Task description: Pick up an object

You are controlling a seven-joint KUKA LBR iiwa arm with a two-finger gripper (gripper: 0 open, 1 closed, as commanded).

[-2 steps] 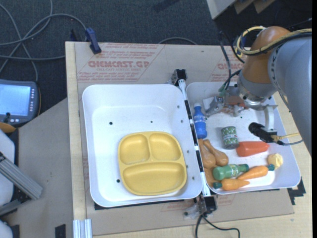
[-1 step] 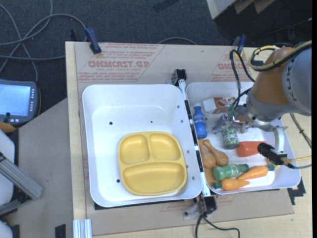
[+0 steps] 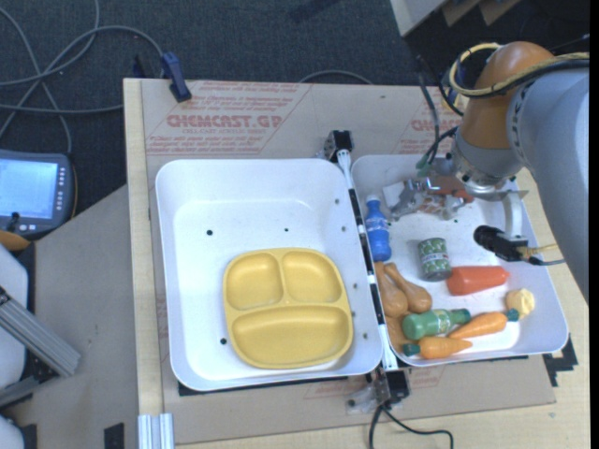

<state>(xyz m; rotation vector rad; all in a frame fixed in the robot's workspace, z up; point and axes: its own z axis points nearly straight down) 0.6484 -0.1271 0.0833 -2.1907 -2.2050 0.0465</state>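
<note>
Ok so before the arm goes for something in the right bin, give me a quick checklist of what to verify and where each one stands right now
1. Tool over the right bin: ok, it sits above the bin's far end.
2. Tool holding nothing: cannot tell, its tip is too cluttered to read.
3. Nearest target free to grab: ok, the blue bottle lies along the bin's left wall, apart from the green can.
4. Near-end pile separated: not ok, the green bottle, carrots and drumstick touch or overlap.
5. Red pepper reachable: ok, it lies alone.
6. Yellow tray out of the way: ok, it is in the left bin.
</note>
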